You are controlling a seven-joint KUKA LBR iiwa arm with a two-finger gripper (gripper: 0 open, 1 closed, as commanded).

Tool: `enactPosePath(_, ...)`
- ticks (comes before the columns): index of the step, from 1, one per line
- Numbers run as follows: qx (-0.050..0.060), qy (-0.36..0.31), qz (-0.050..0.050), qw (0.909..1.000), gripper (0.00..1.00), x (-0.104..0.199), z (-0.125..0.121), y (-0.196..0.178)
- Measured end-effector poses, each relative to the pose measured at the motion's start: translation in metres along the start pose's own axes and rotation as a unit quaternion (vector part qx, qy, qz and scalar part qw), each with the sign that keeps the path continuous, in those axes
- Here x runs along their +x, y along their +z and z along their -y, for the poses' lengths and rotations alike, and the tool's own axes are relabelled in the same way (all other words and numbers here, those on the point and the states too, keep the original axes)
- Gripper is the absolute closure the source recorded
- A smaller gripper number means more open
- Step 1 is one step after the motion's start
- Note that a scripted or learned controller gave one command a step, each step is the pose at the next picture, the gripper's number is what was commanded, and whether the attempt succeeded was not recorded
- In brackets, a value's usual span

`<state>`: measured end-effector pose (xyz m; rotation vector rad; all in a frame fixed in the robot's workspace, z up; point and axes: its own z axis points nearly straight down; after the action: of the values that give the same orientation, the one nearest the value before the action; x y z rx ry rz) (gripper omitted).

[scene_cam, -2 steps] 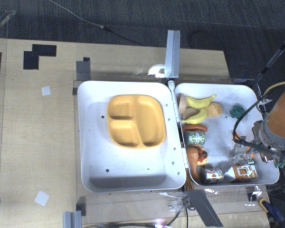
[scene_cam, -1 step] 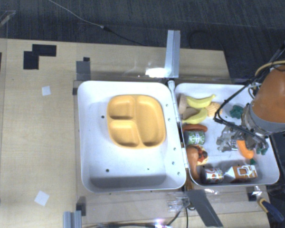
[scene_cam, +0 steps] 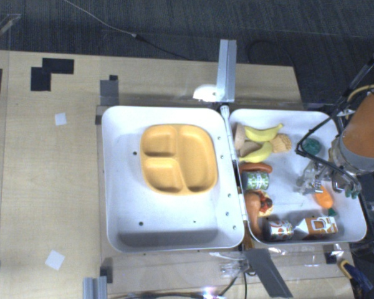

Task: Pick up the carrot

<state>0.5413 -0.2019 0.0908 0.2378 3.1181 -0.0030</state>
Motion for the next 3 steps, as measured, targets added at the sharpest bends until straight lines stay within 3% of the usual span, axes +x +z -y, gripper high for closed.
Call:
enactPosePath(1,0.000,0.120,-0.001,0.9928,1.00,0.006,-0.002,-0.078)
enactPosePath(2,0.000,0.290,0.001,0.9571,1.00,0.049,0.003,0.000)
enactPosePath(3,0.000,0.398,-0.002,0.9172,1.00,0.040,-0.067,-0.063)
